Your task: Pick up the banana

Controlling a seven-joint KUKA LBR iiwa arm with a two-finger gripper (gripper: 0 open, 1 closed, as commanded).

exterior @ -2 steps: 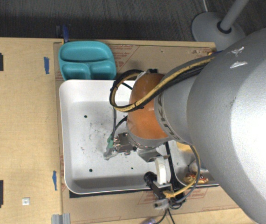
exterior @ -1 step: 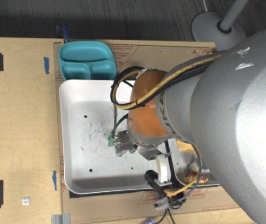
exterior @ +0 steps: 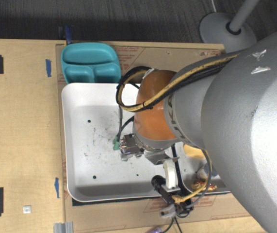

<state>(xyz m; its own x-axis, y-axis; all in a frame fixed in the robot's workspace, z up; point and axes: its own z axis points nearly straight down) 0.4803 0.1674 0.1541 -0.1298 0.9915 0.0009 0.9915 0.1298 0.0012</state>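
Brown cardboard covers the bench [exterior: 22, 144], with dark carpet beyond its far edge. Largest of all is the grey arm [exterior: 245, 125], sweeping in from the right and hiding most of the right side of the white bin [exterior: 87, 130]. Its orange band [exterior: 153, 113] hangs over the bin's middle, with black and yellow cables looping around it. A teal compartment tray [exterior: 90, 63] sits touching the bin's far rim. The gripper [exterior: 128, 147] is low over the bin floor beneath the orange band; whether it is spread or closed cannot be told. A sliver of yellow, likely the banana [exterior: 192, 152], peeks out right of the gripper, mostly hidden by the arm.
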